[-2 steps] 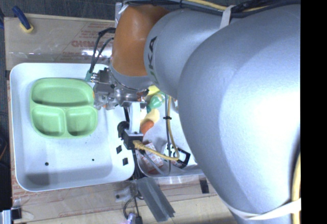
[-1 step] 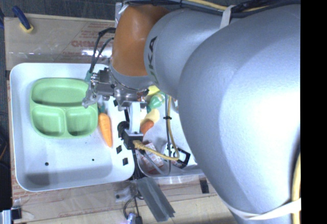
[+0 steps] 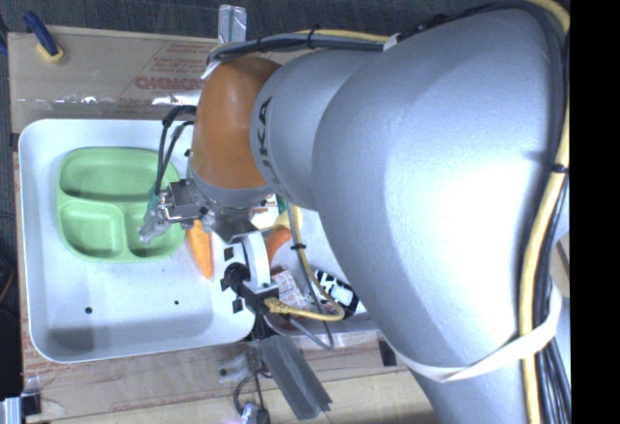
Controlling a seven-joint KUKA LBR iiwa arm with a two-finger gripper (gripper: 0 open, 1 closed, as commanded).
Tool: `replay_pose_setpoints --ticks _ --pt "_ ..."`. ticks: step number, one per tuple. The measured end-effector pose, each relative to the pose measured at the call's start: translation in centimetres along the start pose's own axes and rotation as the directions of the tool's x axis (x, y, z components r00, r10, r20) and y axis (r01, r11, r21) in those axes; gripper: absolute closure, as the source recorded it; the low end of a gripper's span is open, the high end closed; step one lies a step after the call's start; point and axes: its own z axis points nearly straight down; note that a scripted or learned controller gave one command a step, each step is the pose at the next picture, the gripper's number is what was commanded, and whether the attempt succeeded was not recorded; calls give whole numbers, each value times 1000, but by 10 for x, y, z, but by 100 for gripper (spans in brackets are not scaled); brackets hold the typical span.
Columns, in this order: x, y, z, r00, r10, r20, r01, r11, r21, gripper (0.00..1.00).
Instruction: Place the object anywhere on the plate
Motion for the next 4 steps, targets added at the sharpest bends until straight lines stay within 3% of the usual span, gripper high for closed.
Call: replay_pose_setpoints --ticks 1,2,3,4 --pt "59 27 31 999 48 1 -48 999 -3 0" --pt "58 26 24 999 48 3 -49 999 4 100" --pt "83 12 -11 1000 -4 1 4 1000 -5 100" --pt "94 -9 -53 893 -450 5 450 893 -7 100"
